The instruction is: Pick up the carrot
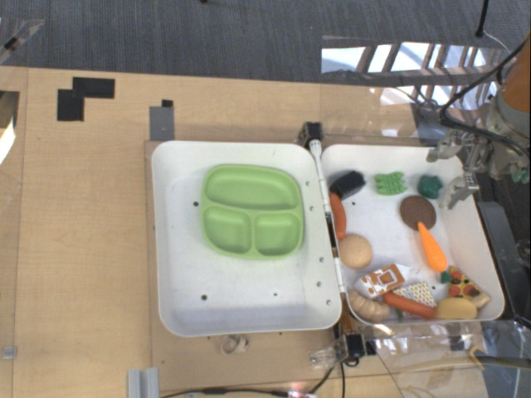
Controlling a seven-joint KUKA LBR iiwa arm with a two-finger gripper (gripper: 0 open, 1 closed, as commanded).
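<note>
The carrot (431, 249) is a short orange taper lying in the right bin (477, 222), near its right wall and pointing toward the front. My gripper (450, 172) hangs over the bin's back right corner, above and slightly right of the carrot and apart from it. Its two fingers stand spread, open, with nothing between them. A brown disc (417, 211) lies between the gripper and the carrot's upper end.
The right bin also holds a black piece (347, 182), two green pieces (389, 182), a red sausage (338, 214), a beige ball (357, 251), a small box (383, 282) and a long red-orange piece (408, 305). A green divided plate (251, 210) sits in the left bin (178, 297).
</note>
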